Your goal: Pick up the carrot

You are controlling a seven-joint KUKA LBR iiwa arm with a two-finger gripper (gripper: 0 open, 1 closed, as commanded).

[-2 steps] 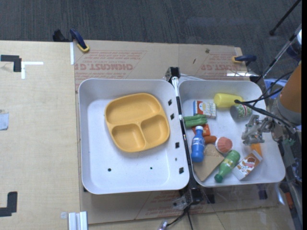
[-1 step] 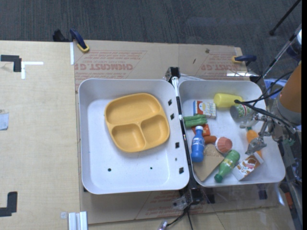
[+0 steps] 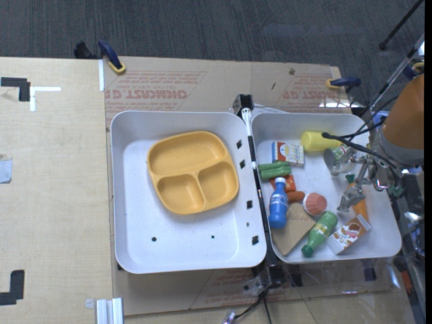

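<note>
Two white bins on the bench; gripper (image 3: 351, 198) hangs low near the right bin's (image 3: 388, 250) right wall, finger state unreadable. Carrot (image 3: 361, 209) lies just beside it, apparently not yet grasped. Approach step; next comes closing squarely on it.

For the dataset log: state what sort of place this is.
Probably a robot lab test bench: two white bins clamped onto cardboard, toy food like a blue bottle, and a grey-and-orange arm reaching in.

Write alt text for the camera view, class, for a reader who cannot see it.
A grey robot arm's gripper hangs over the right white bin, crowded with toy groceries: a blue plastic bottle, a green plastic bottle and a small orange carrot. The left white bin holds a yellow three-compartment plate.
</note>
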